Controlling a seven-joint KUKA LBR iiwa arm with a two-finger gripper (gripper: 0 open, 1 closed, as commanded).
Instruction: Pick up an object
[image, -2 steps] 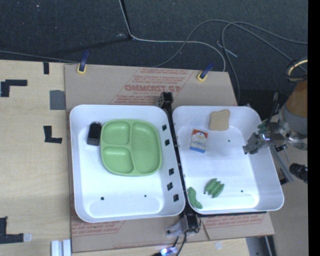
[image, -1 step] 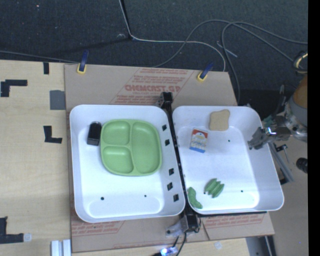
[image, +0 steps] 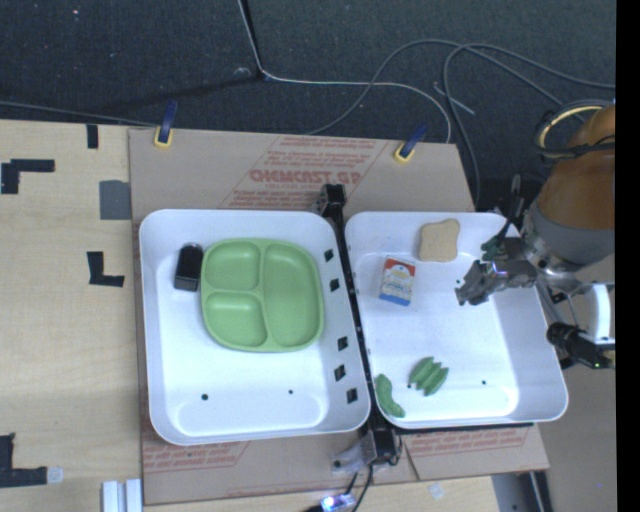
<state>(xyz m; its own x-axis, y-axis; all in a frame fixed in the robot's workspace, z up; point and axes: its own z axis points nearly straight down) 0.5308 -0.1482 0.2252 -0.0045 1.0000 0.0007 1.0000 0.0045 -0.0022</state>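
Note:
The right bin (image: 520, 395) holds a tan slice of bread (image: 438, 240) near its far edge, a small red, white and blue carton (image: 397, 281) to the left of centre, a green pea pod (image: 428, 375) near the front, and a second green pod (image: 388, 396) at the front left corner. My gripper (image: 473, 288) hangs over the right side of this bin, right of the carton and below the bread. Nothing shows between its dark fingers.
The left bin (image: 165, 400) holds a green divided plate (image: 263, 294) and a small black block (image: 188, 267) to its left. A black divider (image: 346, 300) runs between the bins. Cables lie on the dark surface behind.

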